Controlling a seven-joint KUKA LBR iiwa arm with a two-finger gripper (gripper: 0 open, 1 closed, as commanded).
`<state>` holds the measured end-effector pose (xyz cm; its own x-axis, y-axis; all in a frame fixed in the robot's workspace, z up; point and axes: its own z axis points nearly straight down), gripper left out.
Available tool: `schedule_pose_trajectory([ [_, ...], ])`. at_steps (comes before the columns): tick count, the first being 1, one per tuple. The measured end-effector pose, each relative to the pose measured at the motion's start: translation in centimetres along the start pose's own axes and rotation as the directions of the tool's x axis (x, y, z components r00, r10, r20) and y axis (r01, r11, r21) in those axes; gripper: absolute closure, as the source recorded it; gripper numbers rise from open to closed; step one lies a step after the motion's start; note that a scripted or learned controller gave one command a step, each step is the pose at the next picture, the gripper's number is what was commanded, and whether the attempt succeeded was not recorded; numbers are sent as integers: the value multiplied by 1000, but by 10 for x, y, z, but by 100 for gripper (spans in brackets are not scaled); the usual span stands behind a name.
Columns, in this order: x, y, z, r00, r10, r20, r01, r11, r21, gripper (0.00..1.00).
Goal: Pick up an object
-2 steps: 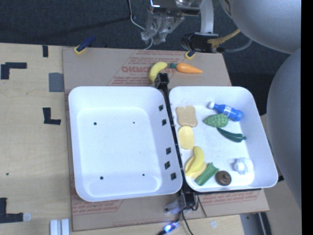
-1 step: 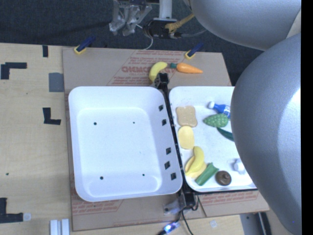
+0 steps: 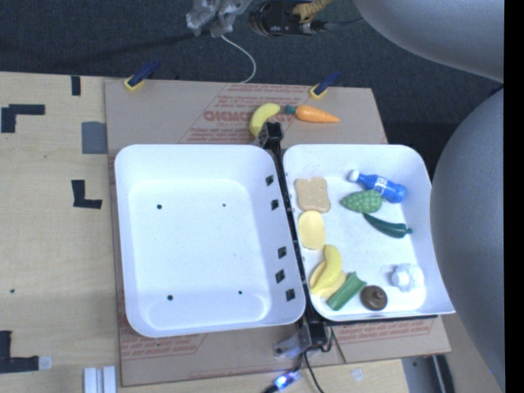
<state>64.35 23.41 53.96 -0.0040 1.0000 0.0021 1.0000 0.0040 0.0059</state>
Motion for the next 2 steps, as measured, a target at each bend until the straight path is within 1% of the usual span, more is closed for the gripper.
schedule_pose_trajectory([
  [1,0,1,-4,1000,0,4,0,1000,8,100],
  [2,2,1,-14,1000,-3,5,3,1000,9,100],
])
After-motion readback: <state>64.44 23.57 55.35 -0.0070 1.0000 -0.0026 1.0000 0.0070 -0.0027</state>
